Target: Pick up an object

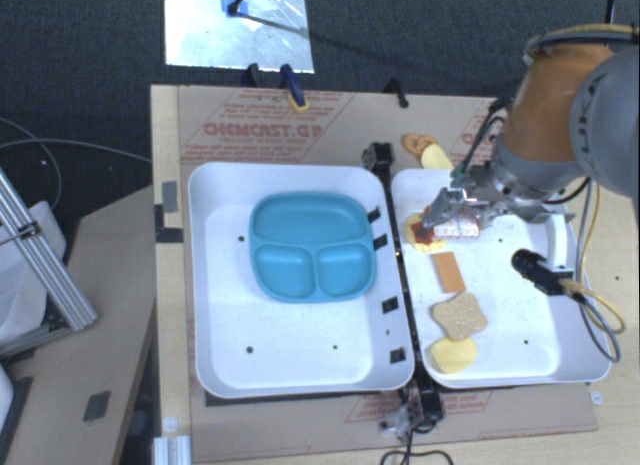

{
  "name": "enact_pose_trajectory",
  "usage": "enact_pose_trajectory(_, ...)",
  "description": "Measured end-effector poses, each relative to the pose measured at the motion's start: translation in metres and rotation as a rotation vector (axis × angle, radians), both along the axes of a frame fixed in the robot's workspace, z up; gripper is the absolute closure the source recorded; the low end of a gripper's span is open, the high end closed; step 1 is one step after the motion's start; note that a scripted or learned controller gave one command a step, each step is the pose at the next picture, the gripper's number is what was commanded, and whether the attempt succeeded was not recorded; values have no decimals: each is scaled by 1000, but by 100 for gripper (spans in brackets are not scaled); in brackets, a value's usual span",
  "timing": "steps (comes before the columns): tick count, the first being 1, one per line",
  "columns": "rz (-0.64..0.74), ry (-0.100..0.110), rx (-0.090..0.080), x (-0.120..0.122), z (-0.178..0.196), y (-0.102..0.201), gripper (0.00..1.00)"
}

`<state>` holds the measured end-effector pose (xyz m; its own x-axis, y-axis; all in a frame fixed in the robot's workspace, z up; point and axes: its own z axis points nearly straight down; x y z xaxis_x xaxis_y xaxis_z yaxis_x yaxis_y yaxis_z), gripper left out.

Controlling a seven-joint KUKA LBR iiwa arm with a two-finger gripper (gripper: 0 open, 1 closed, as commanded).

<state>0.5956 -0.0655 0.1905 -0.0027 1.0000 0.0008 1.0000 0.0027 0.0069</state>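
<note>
Toast [459,315] lies near orange bar [449,271], below jaws [447,225].

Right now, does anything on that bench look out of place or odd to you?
Yes. Two food pieces, one orange-brown and one pale yellow, lie on the cardboard behind the right bin, outside it, while the other toy foods sit inside. The blue divided plate in the left bin sits level.
</note>
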Motion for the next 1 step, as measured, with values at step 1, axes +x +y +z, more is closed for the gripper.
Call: enact_pose_trajectory(1, 8, -10, 4, -87, 146, 61, 100)
